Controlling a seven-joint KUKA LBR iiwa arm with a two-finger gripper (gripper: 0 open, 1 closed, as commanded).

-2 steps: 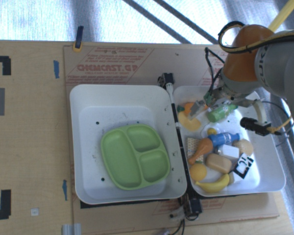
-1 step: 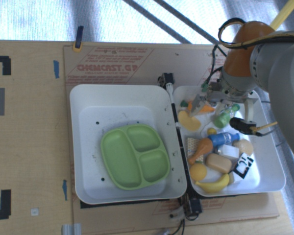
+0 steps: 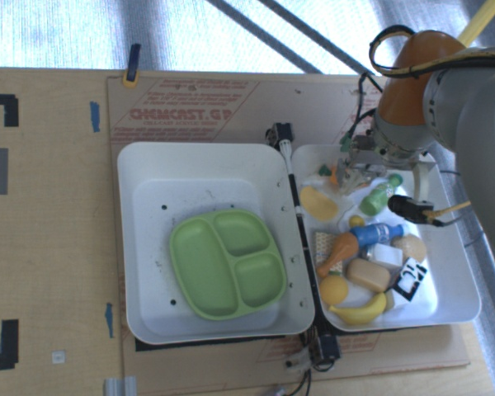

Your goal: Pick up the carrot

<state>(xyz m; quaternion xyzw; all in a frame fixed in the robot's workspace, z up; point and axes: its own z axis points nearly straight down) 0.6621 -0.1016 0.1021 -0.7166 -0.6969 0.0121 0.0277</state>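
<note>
From my remote station, the arm point(image 3: 445, 97) enters from 3 o'clock and hangs over the far end of the right bin point(image 3: 458, 299). The left bin point(image 3: 140, 221) carries a green tray point(image 3: 227, 261) and plays no part in this step. The gripper point(image 3: 365, 170) sits low at the right bin's 12 o'clock end — I cannot tell how its jaws stand, nor whether anything is in them. A small orange piece just at 9 o'clock of the gripper, which I judge to be the carrot point(image 3: 333, 176), lies partly hidden beside a yellow item point(image 3: 319, 203). To do the step well: centre over the carrot, align across its narrow width, descend clear of the green bottle point(image 3: 378, 196) at 4 o'clock, then close.
</note>
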